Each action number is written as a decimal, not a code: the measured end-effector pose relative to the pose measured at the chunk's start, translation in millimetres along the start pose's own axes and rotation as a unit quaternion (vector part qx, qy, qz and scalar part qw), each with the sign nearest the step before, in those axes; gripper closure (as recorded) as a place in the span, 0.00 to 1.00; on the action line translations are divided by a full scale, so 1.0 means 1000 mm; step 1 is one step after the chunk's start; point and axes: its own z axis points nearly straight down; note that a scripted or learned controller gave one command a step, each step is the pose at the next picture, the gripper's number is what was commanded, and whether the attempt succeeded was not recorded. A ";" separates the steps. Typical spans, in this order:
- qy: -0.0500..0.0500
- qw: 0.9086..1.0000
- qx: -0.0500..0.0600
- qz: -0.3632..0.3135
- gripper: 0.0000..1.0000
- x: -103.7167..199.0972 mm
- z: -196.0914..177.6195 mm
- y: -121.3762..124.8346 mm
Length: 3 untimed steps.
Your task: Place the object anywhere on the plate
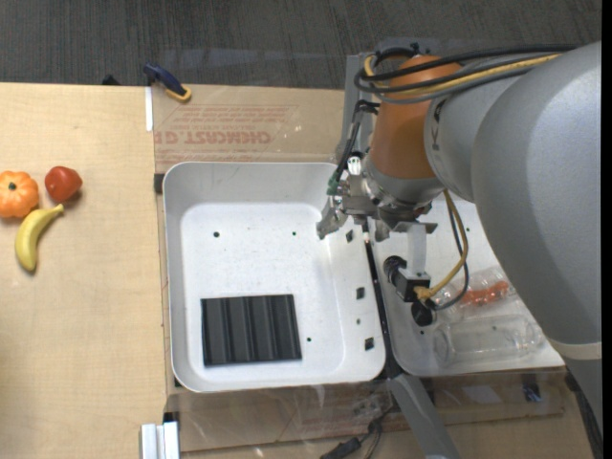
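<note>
Tool (356,226) (grip state unclear) hangs over the left bin (191,285), near a black ridged tray (251,329).

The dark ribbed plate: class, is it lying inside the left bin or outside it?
Inside. The dark ribbed plate lies flat on the floor of the left bin, near its front wall, within the white rim.

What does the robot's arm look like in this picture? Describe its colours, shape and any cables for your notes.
The arm is thick, rounded and smooth light grey, with an orange band above the wrist. Black and yellow cables run along its top towards the wrist, and a thinner yellow cable loops down beside it. The gripper is a compact grey metal assembly with dark fittings.
</note>
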 end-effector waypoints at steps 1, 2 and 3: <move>0.000 1.000 -0.001 0.013 0.00 0.057 -0.065 0.065; 0.000 1.000 0.001 0.000 0.00 0.167 0.006 0.006; 0.000 1.000 0.001 -0.025 0.00 0.169 0.002 -0.038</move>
